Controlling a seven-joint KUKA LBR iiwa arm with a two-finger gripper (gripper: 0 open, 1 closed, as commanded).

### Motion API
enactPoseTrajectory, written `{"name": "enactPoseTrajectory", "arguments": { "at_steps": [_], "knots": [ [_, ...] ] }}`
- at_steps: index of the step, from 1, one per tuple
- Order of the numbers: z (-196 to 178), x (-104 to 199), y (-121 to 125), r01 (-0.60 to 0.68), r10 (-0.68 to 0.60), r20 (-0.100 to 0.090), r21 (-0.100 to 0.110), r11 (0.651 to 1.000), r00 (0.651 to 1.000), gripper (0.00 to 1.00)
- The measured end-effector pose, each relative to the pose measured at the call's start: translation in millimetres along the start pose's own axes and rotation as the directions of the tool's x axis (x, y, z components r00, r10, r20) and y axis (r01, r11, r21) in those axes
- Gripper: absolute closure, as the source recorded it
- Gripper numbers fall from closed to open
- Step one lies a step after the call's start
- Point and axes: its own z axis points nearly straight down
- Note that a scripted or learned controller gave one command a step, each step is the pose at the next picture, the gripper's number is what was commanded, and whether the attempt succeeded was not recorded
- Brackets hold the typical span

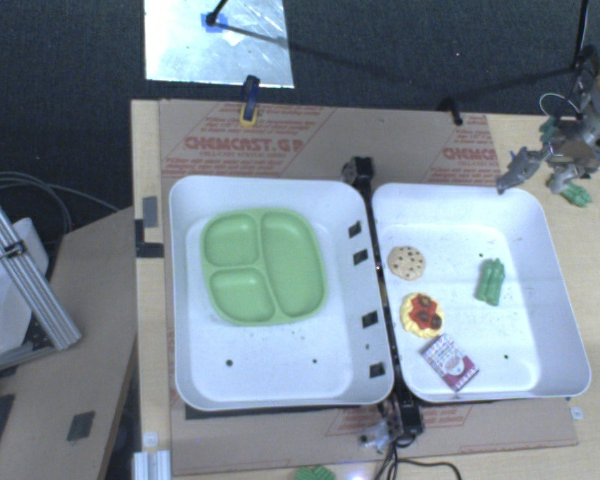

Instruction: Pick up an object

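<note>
Objects for picking lie in the right bin [555, 258]; we count four: one cookie [407, 261], one small pizza piece [421, 314], one red-and-white packet [449, 361], one green piece [491, 281]. All rest apart from one another on the bin floor.

Green piece has its long axis running near-vertical in the camera view, tilted slightly. It sits nearest the gripper [540, 166], which hangs over the bin's far right corner, at or just outside the rim. From the claw, the green piece lies down-frame and a little left; cookie and pizza lie further left, near the divider; packet lies at the near edge, well apart from the claw.

We cannot tell the claw's state: its fingers are too small and cluttered to read, and nothing visibly sits between them. A second small green item [577, 196] lies just beside the gripper on the bench.

Left bin [185, 268] holds one green divided plate [263, 267], three compartments.
</note>
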Motion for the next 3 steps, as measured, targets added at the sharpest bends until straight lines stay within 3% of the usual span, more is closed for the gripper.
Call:
{"name": "enactPoseTrajectory", "arguments": {
  "at_steps": [1, 2, 3],
  "knots": [
    [175, -3, -57, -0.004, 0.004, -0.005, 0.015, 1.0, 1.0, 0.0],
    [154, -4, -51, -0.002, 0.002, 0.001, -0.003, 1.0, 1.0, 1.0],
    [169, 59, 0, 0.008, -0.008, 0.001, -0.004, 1.0, 1.0, 1.0]
  ]
}}
